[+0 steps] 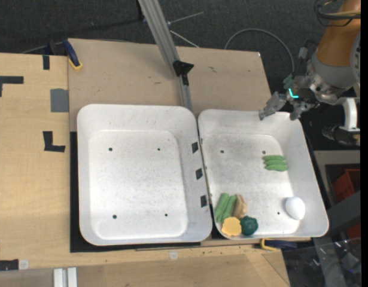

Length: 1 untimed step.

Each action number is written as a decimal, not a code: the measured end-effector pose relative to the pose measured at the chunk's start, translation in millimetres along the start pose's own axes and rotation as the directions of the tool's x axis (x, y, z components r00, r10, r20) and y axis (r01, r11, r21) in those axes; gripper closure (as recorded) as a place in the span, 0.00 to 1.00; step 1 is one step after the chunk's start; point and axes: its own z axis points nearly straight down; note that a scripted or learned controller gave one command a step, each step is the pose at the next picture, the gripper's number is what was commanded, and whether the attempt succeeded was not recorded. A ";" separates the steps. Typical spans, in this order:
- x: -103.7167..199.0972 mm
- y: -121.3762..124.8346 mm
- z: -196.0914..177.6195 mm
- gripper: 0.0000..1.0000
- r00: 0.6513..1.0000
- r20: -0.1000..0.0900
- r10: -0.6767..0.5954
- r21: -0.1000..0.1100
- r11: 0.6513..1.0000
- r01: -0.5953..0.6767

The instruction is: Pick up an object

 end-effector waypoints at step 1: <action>0.0 0.9 -3.1 0.00 1.000 0.002 -0.002 -0.005 1.000 0.002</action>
